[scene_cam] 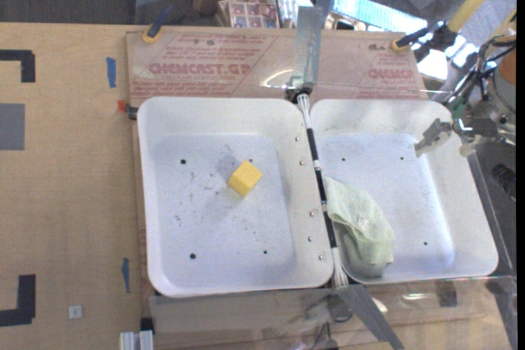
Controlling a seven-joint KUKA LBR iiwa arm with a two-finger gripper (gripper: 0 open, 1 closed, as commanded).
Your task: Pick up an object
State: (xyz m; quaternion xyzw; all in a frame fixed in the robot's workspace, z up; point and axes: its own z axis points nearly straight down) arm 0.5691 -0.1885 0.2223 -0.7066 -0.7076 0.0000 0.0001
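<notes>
I see a small yellow block (244, 178) lying alone near the middle of the left bin (164, 258). A pale green cloth (361, 229) is bunched in the right bin (459, 254), against its left wall. My gripper (432, 137) hangs over that bin's far right side, holding nothing. I cannot tell if its fingers are apart. I think I am at the reaching step. Next I must go down onto one thing.

From my remote seat I see a grey metal claw (439, 135) with slim pale fingers, dark cables looping above it, and a patch of orange (the wrist band) at the frame's edge; finer details are too blurred.
</notes>
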